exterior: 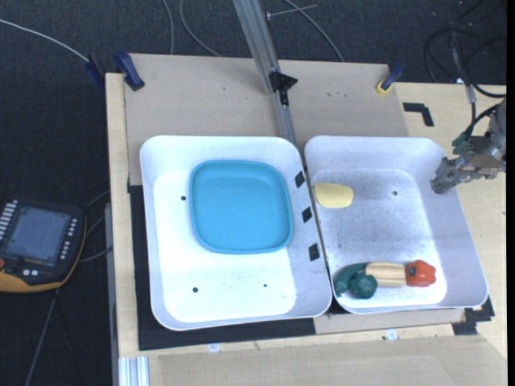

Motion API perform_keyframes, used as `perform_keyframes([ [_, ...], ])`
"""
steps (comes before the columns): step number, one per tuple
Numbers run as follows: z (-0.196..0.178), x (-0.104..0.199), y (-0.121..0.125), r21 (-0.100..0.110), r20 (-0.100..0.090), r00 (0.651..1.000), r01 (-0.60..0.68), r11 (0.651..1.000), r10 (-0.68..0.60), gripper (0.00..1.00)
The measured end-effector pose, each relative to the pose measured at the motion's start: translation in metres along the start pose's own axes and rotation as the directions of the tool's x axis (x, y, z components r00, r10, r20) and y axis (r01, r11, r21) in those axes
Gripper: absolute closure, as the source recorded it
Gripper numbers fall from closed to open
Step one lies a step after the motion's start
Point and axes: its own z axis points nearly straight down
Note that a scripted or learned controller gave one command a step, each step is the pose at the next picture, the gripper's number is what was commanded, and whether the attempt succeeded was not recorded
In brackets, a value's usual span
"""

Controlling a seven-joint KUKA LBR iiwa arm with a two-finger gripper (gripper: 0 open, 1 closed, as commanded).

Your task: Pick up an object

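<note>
The scene is lit evenly and brightly from above, and the two white bins (161,215) are rendered near overexposure, with detail washed out along their rims. Soft, short shadows are cast beneath the plate (241,206) toward 6 o'clock. The dark floor (48,95) is left dim. Focus is held moderately throughout; fine grain and slight softness are seen toward 3 o'clock.

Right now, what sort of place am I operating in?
Most likely a robotics lab test bench: two white bins on a clamped board, loose cables across dark carpet, and a teach pendant on the floor.
</note>
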Motion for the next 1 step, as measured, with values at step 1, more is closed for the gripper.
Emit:
perform_keyframes([
  [1, -0.0096, 0.0544, 0.0169, 0.001, -0.002, 1.000, 0.005, 1.000, -0.005, 1.00],
])
